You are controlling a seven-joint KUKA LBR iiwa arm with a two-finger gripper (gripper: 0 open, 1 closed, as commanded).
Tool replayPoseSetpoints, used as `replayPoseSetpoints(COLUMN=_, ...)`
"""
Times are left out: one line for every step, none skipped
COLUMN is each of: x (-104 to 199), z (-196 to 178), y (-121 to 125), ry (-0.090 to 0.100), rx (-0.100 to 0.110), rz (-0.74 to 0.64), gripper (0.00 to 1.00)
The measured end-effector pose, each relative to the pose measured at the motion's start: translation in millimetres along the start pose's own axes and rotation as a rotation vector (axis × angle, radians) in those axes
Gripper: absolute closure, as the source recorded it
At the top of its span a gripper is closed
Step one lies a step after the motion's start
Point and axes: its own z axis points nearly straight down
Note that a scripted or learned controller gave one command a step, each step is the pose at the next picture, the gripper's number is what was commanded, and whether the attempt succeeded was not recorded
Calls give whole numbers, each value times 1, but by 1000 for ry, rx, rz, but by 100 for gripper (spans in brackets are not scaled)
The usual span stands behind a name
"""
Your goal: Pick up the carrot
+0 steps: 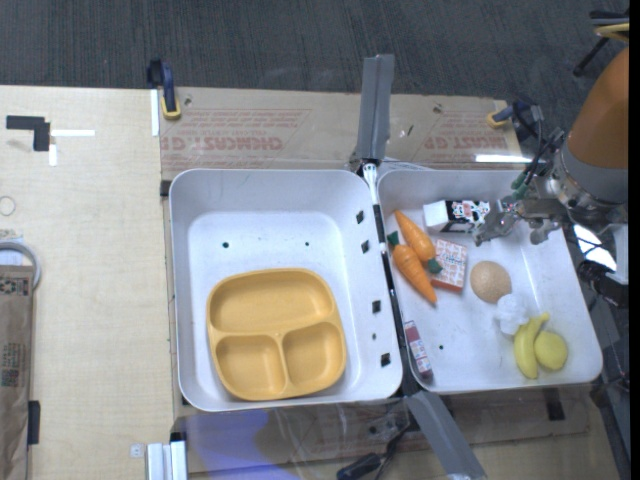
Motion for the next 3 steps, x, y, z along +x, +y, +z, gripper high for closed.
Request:
replayPoseSetpoints(x=-27, z=74, y=64, ry=-5, rx=-15, rz=-291, gripper=0)
replayPoseSetpoints(x=-31, z=97, y=105, ry=-13, rx=-31, rz=-404, gripper=0)
replayPoseSetpoints(x=10, z=13, y=55, ry=-3, rx=-5, rz=-491, gripper=0)
